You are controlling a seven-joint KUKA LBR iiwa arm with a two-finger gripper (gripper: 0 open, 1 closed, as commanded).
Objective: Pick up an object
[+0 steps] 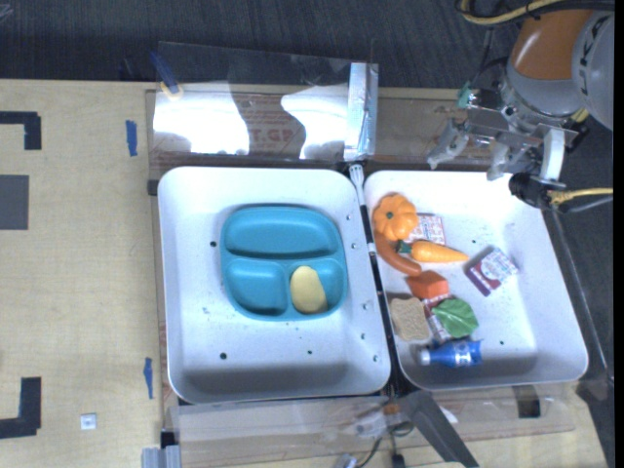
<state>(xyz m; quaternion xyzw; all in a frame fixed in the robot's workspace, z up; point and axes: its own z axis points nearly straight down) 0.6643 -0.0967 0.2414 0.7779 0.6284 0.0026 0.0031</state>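
Two white bins sit side by side on your bench; the right bin [546, 252] holds a toy pumpkin [394, 216] near its upper-left corner. Your gripper [480, 149] hovers above that bin's far rim, fingers spread apart, holding nothing.

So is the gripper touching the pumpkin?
Apart. The camera view shows the gripper above the right bin's far rim, bare white floor between it and the pumpkin.

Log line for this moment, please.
gripper: above right bin's far rim | holding: nothing seen | pumpkin, carrot: in bin | task: not done
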